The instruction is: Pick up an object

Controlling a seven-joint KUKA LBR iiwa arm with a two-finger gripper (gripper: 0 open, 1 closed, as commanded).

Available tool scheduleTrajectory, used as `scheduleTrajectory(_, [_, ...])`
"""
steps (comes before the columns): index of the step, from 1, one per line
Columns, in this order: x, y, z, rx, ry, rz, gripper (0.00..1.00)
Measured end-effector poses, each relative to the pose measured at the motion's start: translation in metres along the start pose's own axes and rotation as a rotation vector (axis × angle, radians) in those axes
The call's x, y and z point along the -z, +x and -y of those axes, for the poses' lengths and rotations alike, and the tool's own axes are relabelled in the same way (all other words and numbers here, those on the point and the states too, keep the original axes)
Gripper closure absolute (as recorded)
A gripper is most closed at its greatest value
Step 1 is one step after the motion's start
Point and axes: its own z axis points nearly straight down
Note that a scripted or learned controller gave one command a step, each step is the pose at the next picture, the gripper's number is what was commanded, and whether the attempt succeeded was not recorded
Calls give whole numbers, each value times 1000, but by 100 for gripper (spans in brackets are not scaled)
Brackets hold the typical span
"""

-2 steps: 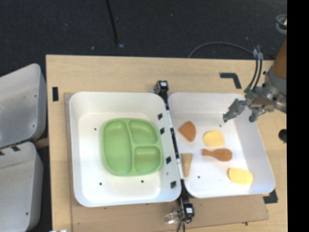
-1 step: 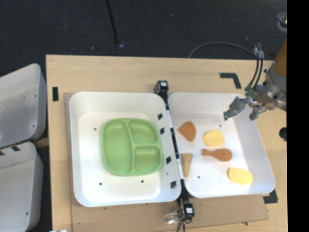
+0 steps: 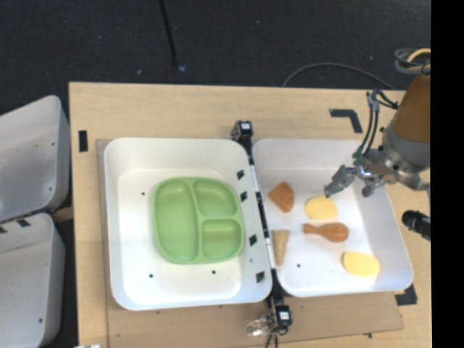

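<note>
Yellow toy food lies below open pincer.

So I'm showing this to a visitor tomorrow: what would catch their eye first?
Likely the green divided plate alone in the left bin. Next, the toy food in the right bin: a drumstick, two yellow pieces and two brown ones, with the gripper above the bin's far side.

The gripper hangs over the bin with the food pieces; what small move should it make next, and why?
Probably lower straight down. The gripper hangs open, holding nothing, just up and right of the pale yellow piece in the right bin, the nearest thing to grab.
</note>
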Motion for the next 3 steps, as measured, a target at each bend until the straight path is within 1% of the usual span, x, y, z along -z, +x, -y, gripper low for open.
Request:
scheduleTrajectory(1, [-49, 4, 9, -1, -2, 0, 0])
scheduleTrajectory(2, [-104, 11, 3, 1, -3, 0, 0])
scheduleTrajectory(3, [-90, 9, 2, -4, -8, 1, 100])
